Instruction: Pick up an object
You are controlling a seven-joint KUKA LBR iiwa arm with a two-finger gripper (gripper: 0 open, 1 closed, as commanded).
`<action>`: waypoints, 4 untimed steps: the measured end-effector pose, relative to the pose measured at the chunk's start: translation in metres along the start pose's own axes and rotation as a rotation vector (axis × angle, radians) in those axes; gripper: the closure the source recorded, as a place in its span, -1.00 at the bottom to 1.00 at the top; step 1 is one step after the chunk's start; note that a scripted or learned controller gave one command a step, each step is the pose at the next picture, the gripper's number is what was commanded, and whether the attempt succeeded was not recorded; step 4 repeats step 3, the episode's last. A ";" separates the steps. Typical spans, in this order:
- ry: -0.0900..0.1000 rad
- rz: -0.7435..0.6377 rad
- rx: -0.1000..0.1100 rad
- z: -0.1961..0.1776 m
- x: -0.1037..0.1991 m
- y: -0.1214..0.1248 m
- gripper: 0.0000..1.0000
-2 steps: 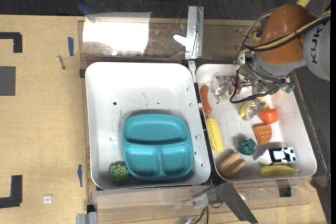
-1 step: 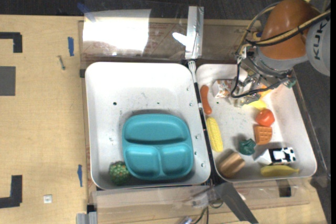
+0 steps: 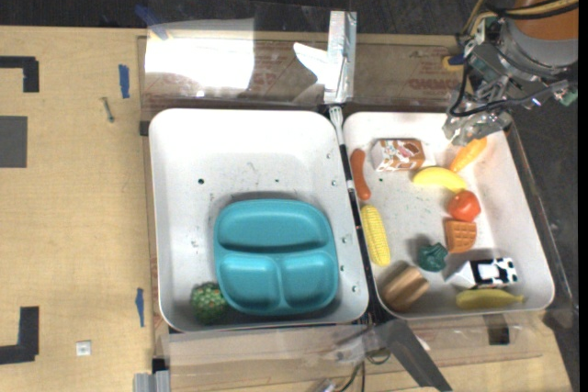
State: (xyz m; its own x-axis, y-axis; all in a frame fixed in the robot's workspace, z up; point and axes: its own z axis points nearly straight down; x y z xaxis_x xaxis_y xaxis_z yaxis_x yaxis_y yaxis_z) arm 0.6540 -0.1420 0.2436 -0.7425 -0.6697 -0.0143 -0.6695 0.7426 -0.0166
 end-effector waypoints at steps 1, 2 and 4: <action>-0.001 0.112 0.000 -0.135 -0.013 -0.004 1.00; 0.010 0.021 -0.015 -0.110 -0.011 -0.008 1.00; -0.001 0.023 -0.006 -0.125 -0.013 -0.009 1.00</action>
